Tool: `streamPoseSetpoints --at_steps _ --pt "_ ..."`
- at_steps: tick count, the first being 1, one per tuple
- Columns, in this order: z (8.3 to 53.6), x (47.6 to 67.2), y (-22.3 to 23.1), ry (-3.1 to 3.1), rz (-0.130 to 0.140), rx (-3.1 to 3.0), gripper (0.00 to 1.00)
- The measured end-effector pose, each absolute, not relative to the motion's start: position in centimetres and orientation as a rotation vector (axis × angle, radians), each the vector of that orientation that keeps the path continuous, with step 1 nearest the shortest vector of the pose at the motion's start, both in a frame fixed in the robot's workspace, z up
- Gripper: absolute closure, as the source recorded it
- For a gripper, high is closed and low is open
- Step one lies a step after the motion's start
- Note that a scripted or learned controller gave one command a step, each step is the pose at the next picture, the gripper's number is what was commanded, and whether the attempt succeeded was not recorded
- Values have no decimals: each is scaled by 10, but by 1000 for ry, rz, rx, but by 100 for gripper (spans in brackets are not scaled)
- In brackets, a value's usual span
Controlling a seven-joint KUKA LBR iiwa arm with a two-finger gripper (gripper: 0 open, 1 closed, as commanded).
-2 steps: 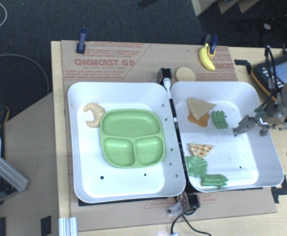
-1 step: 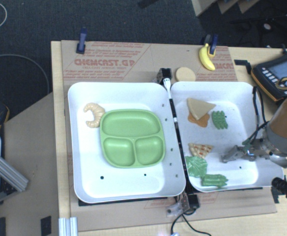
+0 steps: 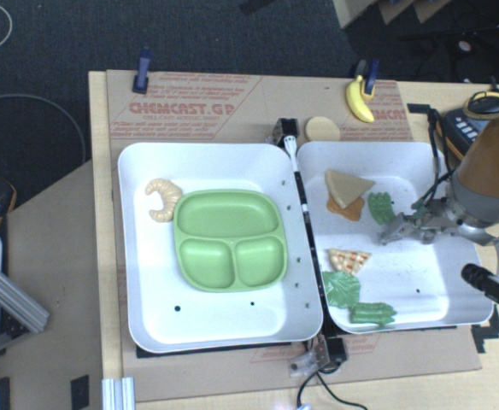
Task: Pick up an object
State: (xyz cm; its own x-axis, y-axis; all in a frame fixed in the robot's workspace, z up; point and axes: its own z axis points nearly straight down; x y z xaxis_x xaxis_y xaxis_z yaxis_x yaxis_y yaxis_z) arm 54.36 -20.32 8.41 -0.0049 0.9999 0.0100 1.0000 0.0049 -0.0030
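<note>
Nothing is lifted: every object lies in the bins. Nearest the gripper (image 3: 392, 229) is a small dark green leafy piece (image 3: 379, 206) on the floor of the right bin (image 3: 420, 276), just up and left of the fingertips and apparently not touching them. The gripper hangs low over the middle of that bin, its grey fingers pointing left, and from here I cannot tell whether the jaws are spread or pressed together; nothing shows between them. Just left of the green piece lies a tan sandwich wedge (image 3: 347, 191) with an orange edge. Lower in the bin sits a pizza slice (image 3: 349, 260), below it a green lettuce leaf (image 3: 343, 289), and beside that a green pod-like vegetable (image 3: 372, 313) near the front wall. The arm (image 3: 489, 173) comes in from the right, its orange band above the wrist. The left bin (image 3: 147, 297) carries a green divided plate (image 3: 230, 239) with a pale croissant (image 3: 163, 198) touching its upper left edge. Behind the bins, on the bench (image 3: 190, 105), a banana (image 3: 360, 101) and a round beige disc (image 3: 322, 129) lie well apart from everything else.
</note>
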Motion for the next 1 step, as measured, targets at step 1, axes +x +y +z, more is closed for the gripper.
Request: streamPoseSetpoints --at_steps 1 --pt "85 497 -124 -2219 2 -2218 0"
